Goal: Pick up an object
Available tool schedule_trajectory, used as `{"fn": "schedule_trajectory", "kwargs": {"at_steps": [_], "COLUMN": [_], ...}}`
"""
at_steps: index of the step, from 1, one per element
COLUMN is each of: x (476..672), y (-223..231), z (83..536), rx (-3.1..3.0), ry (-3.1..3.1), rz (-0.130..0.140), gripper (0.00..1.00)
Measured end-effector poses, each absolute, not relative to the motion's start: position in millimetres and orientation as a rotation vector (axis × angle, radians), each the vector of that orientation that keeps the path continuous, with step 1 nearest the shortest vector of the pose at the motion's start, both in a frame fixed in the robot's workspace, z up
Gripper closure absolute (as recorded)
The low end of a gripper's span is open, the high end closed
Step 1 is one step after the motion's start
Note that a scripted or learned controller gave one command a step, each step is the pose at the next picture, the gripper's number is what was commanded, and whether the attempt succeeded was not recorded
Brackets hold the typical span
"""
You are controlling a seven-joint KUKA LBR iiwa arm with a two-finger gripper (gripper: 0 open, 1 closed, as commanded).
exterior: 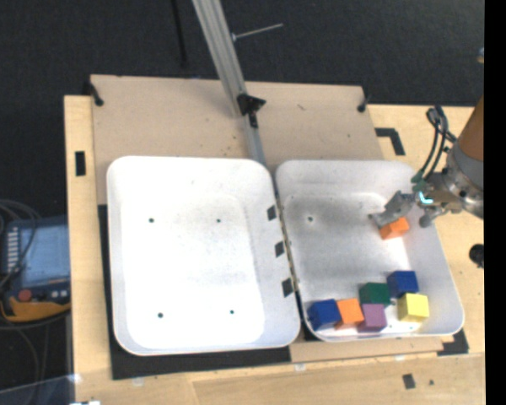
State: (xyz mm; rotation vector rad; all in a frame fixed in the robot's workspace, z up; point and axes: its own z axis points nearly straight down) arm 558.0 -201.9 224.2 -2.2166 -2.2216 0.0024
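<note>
A small orange block (394, 228) is in the right bin (337, 184), near its far right side. It sits right at the tips of the gripper (402, 212). One grey finger touches the block's upper left edge. I cannot tell if the block is squeezed between both fingers or just lying under them, so I cannot tell if the gripper is grasping it or is loose. I also cannot tell if the block is lifted or on the bin floor.

The arm (464, 167) comes in from the right, over the bin's rim.

6 more blocks sit in a bunch along the near edge of the same bin: a blue block (324, 313), an orange one (351, 311), a purple one (374, 315), a green one (374, 294), a second blue one (402, 282) and a yellow one (413, 306). They are well apart from the gripper.

The left bin (194, 251) has no blocks in it.

What could go wrong: if only 1 finger touches the block, it may slip out or get pushed away when the arm goes up. The block looks tilted, so a corner grip could let it twist and drop.
</note>
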Motion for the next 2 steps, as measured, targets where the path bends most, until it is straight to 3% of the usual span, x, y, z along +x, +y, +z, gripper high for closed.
{"fn": "schedule_trajectory", "kwargs": {"at_steps": [1,2], "x": [559.1,565.8], "y": [-201.7,-203.2], "z": [226.7,166.8], "rx": [-2.218,-2.221], "ry": [-2.225,-2.220], "rz": [-0.002,0.005], "gripper": [0.00,0.00]}}
